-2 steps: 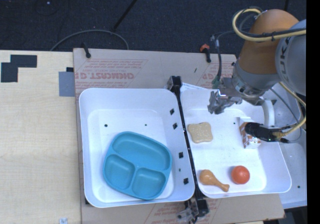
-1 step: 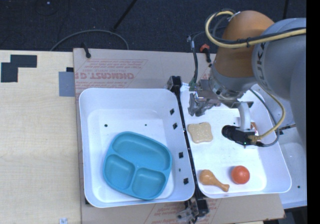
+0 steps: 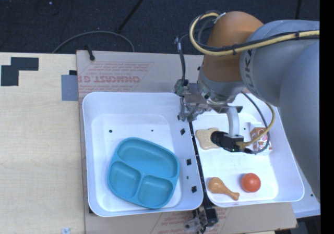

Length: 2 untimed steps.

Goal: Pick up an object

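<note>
My gripper (image 3: 187, 109) hangs over the wall between the two bins, near their far end, with the grey arm and its orange band rising behind it. In the right bin (image 3: 292, 186) a tan slice of toast (image 3: 205, 138) lies just right of the gripper. A tan chicken drumstick (image 3: 223, 187) and a red tomato (image 3: 251, 182) rest near the front wall. A small orange and white packet (image 3: 260, 137) sits at the right, partly hidden by the arm. Nothing shows between the gripper and these objects.
A blue divided plate (image 3: 143, 171) lies in the left bin (image 3: 99, 113), toward its front. Both bins stand on a cardboard sheet (image 3: 125, 74) on the pale wooden bench (image 3: 36, 149). The arm covers the far right part of the right bin.
</note>
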Motion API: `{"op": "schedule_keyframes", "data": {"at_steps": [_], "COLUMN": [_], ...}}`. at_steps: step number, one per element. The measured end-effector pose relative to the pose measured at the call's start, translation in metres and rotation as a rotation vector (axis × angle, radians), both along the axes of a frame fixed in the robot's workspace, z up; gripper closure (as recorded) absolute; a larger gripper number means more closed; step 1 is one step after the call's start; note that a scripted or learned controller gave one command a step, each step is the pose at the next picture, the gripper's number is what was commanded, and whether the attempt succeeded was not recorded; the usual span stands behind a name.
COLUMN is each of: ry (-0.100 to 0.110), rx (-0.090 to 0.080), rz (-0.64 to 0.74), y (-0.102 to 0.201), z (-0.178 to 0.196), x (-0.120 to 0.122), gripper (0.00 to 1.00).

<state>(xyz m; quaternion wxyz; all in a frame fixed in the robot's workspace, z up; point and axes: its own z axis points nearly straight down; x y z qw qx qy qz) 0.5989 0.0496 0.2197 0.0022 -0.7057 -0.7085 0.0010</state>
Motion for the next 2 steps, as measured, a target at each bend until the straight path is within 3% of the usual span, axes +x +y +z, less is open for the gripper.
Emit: {"op": "schedule_keyframes", "data": {"at_steps": [1,2], "ry": [0.001,0.000], "rx": [0.000,-0.002], "rz": [0.002,-0.002], "y": [0.0583,0.0559], "z": [-0.0002,-0.0001], "x": [-0.0097,-0.0094], "gripper": [1.00,0.00]}}
